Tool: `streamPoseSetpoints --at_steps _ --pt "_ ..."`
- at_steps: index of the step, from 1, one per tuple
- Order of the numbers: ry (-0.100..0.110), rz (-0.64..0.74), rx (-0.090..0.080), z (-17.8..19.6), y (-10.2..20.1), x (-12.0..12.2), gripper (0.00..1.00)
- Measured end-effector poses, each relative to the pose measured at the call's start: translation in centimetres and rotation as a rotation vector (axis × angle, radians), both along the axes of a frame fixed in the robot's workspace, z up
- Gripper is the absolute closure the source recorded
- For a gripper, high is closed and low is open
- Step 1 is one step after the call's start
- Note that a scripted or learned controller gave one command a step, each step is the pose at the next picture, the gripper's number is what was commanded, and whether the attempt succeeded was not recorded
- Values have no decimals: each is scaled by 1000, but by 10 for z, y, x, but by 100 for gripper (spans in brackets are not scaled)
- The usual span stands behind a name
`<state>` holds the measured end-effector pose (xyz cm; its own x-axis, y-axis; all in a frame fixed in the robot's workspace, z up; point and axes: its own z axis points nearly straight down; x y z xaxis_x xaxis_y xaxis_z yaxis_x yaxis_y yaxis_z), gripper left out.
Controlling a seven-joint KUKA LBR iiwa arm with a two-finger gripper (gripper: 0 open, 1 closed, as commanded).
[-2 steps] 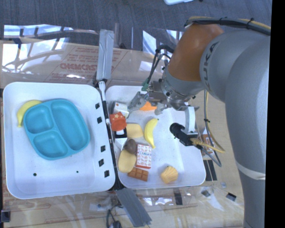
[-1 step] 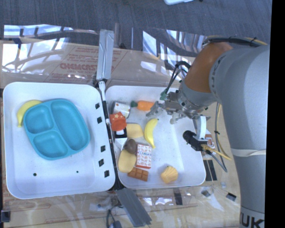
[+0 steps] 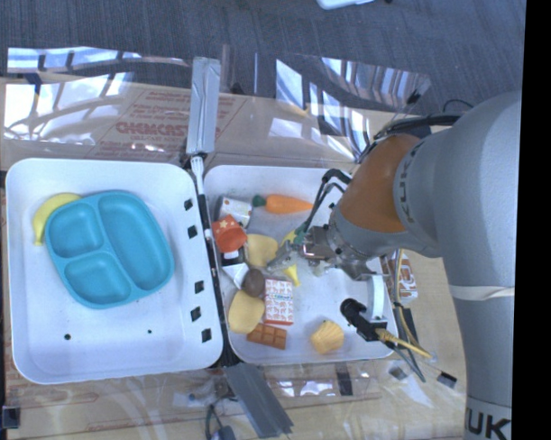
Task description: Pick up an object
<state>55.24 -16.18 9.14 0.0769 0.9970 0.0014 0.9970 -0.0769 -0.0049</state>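
Far left of the jaws (image 3: pixel 303 247) we see a blue divided plate (image 3: pixel 112 247) over a yellow banana (image 3: pixel 48 211) in the left bin (image 3: pixel 19 341). Nearer, the right bin (image 3: pixel 340 307) holds small toy foods: a red piece (image 3: pixel 228 234), a yellow lump (image 3: pixel 260 250), a printed carton (image 3: pixel 279 301). We judge them light, stiff, slick plastic. The carton's flat sides look easiest to pinch. Whether the jaws are spread, we cannot tell.

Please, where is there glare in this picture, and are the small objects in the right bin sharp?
Camera view: strong glare on the clear sheet behind both bins; the arm shades part of the right bin; the toys there are soft, the carton print unreadable; the blue tray is evenly lit.
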Motion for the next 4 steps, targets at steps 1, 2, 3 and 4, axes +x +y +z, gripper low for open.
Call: streamPoseSetpoints --at_steps 1,2,3,4 --pt "1 5 -1 10 0 0 100" --pt "-1 192 1 39 -4 -20 100" --pt "0 -416 -2 79 28 17 100" --pt "-3 -309 -1 136 65 -52 100"
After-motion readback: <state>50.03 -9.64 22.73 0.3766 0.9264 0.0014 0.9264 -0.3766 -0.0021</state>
